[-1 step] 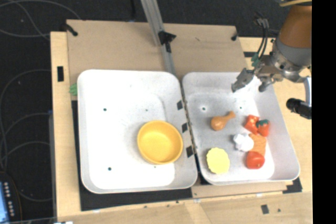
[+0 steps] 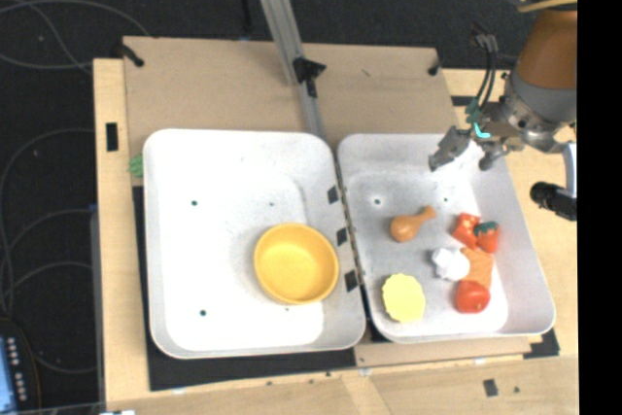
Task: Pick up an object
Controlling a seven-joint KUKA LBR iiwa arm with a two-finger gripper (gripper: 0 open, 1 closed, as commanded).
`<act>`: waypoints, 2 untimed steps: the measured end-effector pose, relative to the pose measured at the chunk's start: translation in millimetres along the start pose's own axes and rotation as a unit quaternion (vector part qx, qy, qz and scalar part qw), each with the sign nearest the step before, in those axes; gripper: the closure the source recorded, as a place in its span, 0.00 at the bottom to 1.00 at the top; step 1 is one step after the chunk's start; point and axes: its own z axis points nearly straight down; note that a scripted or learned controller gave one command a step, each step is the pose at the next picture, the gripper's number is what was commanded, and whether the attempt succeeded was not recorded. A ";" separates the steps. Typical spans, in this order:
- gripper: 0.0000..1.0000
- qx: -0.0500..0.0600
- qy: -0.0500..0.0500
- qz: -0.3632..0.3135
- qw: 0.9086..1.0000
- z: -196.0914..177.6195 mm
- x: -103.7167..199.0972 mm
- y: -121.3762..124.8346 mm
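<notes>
Camera view, gripper (image 2: 466,151) with fingers spread above right bin (image 2: 389,165) far edge, holding nothing, orange drumstick toy (image 2: 411,224) just below, red tomato (image 2: 471,296), yellow bowl (image 2: 295,263) in left bin (image 2: 214,180)

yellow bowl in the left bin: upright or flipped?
Upright. The yellow bowl shows its open hollow and rim facing up; nothing visible inside.

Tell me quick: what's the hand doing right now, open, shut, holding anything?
Hand: open, nothing between its fingers, hovering over the back of the right bin, apart from the toys.
</notes>
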 end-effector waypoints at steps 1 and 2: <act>0.00 0.002 -0.001 0.000 1.000 44.8 3.0 5.1; 0.00 0.003 -0.001 0.003 1.000 92.7 -8.3 4.7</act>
